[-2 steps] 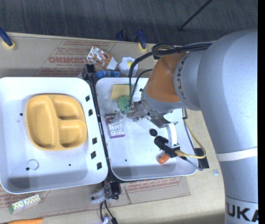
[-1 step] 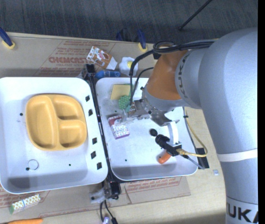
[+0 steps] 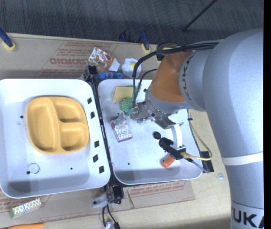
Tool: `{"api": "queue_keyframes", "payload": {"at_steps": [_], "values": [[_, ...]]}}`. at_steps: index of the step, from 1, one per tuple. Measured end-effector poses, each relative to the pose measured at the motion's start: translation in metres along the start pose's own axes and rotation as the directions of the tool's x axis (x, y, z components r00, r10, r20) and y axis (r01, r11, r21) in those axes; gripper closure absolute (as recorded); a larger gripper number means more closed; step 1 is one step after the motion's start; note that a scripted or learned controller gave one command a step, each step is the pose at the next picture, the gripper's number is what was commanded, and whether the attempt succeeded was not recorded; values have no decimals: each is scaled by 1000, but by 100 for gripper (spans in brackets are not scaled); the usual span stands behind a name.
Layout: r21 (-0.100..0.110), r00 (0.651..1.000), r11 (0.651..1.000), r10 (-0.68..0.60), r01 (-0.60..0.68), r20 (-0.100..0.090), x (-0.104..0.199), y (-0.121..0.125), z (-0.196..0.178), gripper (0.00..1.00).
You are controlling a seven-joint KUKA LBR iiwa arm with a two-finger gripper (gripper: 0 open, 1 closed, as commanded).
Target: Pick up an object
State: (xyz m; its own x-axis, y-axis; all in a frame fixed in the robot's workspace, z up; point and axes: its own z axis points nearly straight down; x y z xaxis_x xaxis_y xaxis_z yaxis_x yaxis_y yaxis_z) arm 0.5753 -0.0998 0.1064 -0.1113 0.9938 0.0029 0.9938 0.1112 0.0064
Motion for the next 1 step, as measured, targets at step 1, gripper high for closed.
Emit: {"api": "queue_keyframes", "payload": {"at_steps": [1], "values": [[1, 1000, 1000, -5, 5, 0, 0, 1, -10, 100]]}}
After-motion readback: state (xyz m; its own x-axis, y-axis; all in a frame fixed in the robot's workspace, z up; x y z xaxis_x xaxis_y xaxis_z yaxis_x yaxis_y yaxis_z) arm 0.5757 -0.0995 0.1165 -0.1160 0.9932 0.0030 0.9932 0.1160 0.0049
